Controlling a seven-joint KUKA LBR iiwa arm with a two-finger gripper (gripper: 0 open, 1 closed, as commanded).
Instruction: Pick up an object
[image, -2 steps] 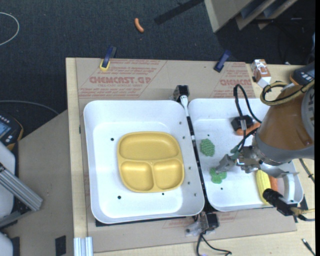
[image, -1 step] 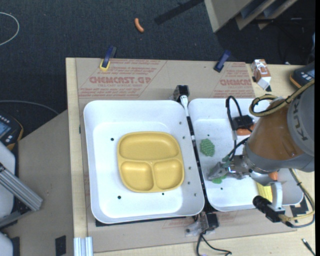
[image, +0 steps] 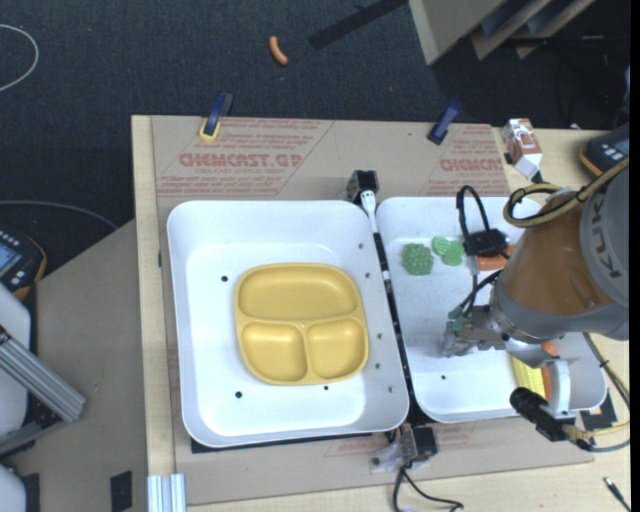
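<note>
A robotics lab or test workshop. A brown cardboard-covered bench (image: 300, 150) fills the middle of the frame, with blue and yellow clamps (image: 214, 117) at its top edge. Loose black cables (image: 470, 215) trail at right, dark carpet (image: 100, 70) lies across the top, and a silver aluminium rail (image: 40, 380) sits at lower left.

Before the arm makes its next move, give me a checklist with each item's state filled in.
1. Gripper is over the right bin: ok.
2. Object seen between the fingers: cannot tell, the wrist blocks the view.
3. Green pieces lie apart from the gripper, toward the bin's far side: ok.
4. Yellow divided tray sits flat in the left bin, away from the arm: ok.
5. Black cable loops close above the right bin: not ok, it might snag.
</note>
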